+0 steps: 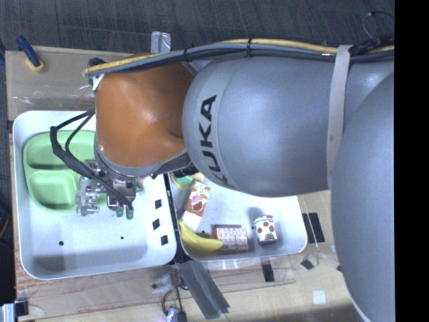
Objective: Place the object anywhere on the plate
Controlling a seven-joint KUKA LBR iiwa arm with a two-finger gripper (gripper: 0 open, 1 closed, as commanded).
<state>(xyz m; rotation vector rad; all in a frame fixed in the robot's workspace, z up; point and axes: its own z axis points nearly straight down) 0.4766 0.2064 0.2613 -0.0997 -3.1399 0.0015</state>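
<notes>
Bench [53,66] carries two white bins side by side. In right bin [295,243], near edge: banana [198,240], patterned box [230,235], small spotted cup [265,229]; carton [197,198] just behind banana. Left bin [87,250]: claw [106,203] hangs low over floor, just beside green plate [53,170]; cannot tell if closed or apart, nothing seen between. Grey arm [268,119] covers far part

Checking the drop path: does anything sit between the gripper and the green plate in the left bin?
Nothing visible does. The gripper hangs over the left bin at the green plate's right edge, with no item between them. The arm's orange band hides the plate's upper right part.
</notes>
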